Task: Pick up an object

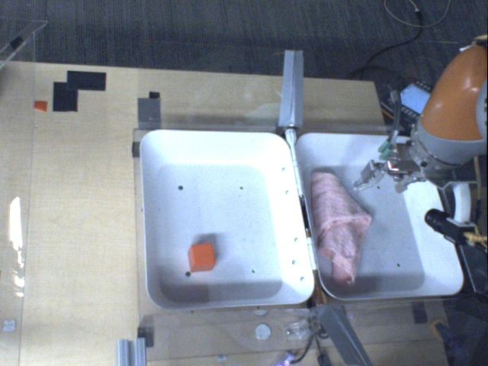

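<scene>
In the right bin (404, 277), pincer (375, 175) near pink cloth (339, 223), seemingly apart

One cam, fixed high above the bench (76, 227), looking down at a slant, not straight overhead: far edge of bench sits toward frame top w/ dark floor (191, 14) beyond it, near edge at frame bottom. Landmark = metal divider post (290, 90) between the two bins. Left bin (175, 147) lies left of post, close to frame centre; right bin (450, 280) lies right of post, reaching near the frame's right side. Arm (457, 105) comes in right of post, at upper right. Far enough back that both bins fit whole, plus a wide strip of bare bench left of post. No 2nd view, so no overlap.
</scene>
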Tool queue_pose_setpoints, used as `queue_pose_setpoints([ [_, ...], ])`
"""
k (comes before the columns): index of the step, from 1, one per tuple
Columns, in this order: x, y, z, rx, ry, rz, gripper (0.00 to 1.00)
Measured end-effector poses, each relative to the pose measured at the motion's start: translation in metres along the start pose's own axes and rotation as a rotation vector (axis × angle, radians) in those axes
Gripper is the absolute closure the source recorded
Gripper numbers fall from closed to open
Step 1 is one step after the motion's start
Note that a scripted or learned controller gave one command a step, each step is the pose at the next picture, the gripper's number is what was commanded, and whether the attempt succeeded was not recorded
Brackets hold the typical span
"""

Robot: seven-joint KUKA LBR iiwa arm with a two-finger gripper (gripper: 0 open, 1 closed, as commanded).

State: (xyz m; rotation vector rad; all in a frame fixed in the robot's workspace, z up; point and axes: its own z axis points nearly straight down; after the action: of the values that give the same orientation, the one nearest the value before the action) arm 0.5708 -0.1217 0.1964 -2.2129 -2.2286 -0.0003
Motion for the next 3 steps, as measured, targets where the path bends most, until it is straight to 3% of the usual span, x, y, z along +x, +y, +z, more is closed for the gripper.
queue_pose_setpoints([
  [1,0.020,0.013,0.099,-0.010,-0.001,-0.087,0.00],
  [2,0.012,0.033,0.106,-0.016,-0.002,-0.198,0.00],
  [3,0.025,0.075,0.106,-0.017,-0.003,-0.165,0.00],
])
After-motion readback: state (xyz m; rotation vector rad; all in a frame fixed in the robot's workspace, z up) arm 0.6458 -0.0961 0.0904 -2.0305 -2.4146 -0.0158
